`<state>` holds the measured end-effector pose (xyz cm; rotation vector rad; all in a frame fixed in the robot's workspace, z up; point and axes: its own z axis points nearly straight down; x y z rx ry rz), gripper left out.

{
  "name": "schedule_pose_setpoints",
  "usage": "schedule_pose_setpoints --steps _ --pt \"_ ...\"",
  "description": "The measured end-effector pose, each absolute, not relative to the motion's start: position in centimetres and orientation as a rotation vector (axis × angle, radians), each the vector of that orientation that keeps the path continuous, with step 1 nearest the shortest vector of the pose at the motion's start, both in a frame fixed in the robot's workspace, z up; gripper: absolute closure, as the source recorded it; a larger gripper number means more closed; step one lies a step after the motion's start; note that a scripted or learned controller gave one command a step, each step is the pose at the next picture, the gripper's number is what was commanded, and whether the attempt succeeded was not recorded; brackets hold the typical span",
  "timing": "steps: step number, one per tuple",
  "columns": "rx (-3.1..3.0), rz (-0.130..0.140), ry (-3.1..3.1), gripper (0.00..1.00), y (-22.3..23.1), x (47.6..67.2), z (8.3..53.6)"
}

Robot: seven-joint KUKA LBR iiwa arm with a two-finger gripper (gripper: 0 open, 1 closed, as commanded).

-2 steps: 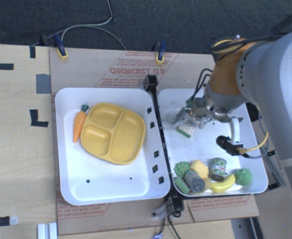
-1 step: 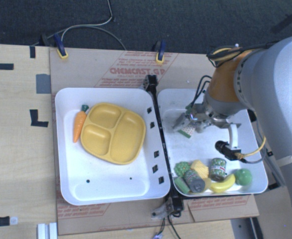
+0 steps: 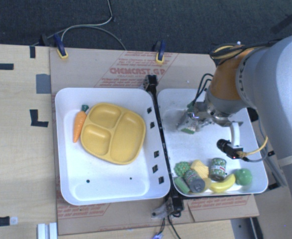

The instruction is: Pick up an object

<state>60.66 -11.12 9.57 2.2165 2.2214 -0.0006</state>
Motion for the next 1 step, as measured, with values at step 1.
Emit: schedule_pose_setpoints --steps 1 --pt "2.219 0.0 2.223 1.0 -4.44 60.72 18.46"
